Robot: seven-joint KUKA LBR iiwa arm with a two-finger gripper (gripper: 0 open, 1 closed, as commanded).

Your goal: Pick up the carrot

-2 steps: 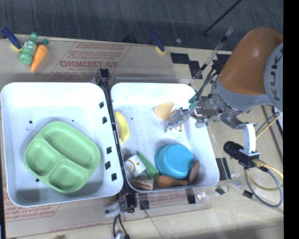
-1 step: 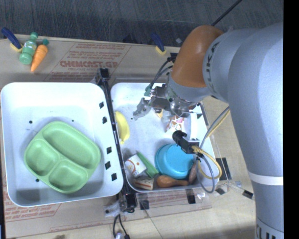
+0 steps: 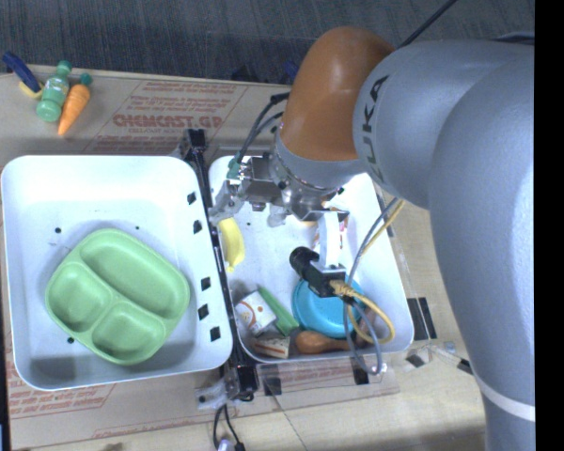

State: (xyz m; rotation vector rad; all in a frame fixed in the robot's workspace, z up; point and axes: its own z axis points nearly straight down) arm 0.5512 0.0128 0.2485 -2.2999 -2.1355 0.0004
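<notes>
Outside both bins, the carrot (image 3: 72, 108) lay on the printed brown cardboard sheet (image 3: 216, 101) that covered the worktop, near the far left corner and well apart from the end effector (image 3: 258, 195). It was a small, smooth, tapered orange cone with a green tuft; its long axis ran on a slant, the leafy end toward the upper right and the narrow tip toward the lower left. Just beside it on the left lay a pale green bottle-shaped toy (image 3: 51, 97), roughly parallel, and beyond that a blue and yellow piece (image 3: 21, 75). The left bin (image 3: 94, 195), a shallow white tray with rounded corners, held a glossy light green divided plate (image 3: 117, 294) with three compartments. The end effector, a cluster of bare metal parts below the orange band of the grey arm (image 3: 432, 130), hung over the far end of the right bin (image 3: 268, 261); whether it was spread or pressed together could not be told, and nothing showed in its grip. Below it lay a curved yellow banana-like piece (image 3: 231, 241) by the left wall. At the near end, crowded together, sat a round blue bowl (image 3: 320, 313), a white and brown rounded toy (image 3: 247, 310), a green strip (image 3: 282, 314) and a brown oblong piece (image 3: 320, 343).
</notes>
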